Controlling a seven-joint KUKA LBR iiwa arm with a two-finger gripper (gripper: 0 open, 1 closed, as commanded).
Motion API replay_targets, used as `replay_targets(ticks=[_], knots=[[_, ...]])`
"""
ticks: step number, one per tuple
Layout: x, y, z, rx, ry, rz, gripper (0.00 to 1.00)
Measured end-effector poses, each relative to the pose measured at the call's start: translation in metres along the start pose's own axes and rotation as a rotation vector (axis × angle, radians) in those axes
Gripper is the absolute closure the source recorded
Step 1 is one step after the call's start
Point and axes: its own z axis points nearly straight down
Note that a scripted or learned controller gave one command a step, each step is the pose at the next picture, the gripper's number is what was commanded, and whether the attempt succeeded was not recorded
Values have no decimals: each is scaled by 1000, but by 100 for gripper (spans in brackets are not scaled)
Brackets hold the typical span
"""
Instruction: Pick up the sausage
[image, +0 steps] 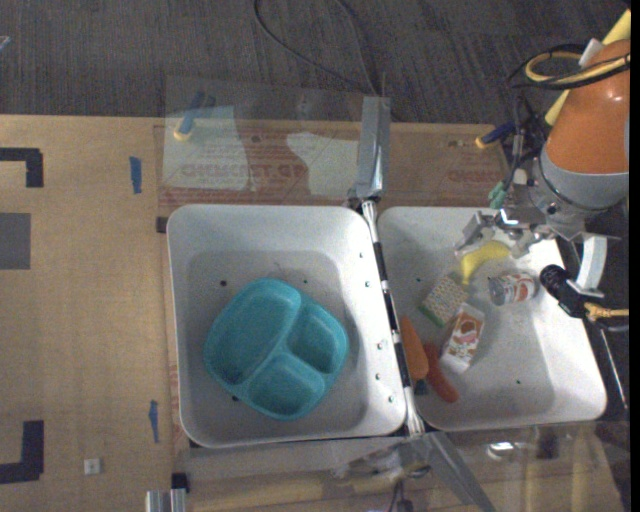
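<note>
The metal two-finger pincer (497, 232) is hanging at the upper part of the right shallow white plastic bin (580, 395), below the arm's orange band (592, 135); whether it is released or clenched cannot be told. Just beneath it, a curved yellow banana-like piece (482, 260) is lying, with a small white cylindrical container (512, 289) beside that. Further down and left, a tan speckled sponge-like square (443, 297) and a white and red carton (463, 338) are resting. The reddish-brown sausage (441, 374) is lying well below and left of the pincer, touching an orange carrot-shaped stick (414, 348) near the bin's left wall. Far left, a teal divided plastic plate (276, 347) is sitting in the left white bin (200, 250) on the wooden table (80, 330).
</note>
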Motion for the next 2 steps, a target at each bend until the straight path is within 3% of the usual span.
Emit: replay_targets(ticks=[1, 2], knots=[[22, -22, 141, -10, 0, 5, 0], [16, -67, 141, -10, -1, -312, 0]])
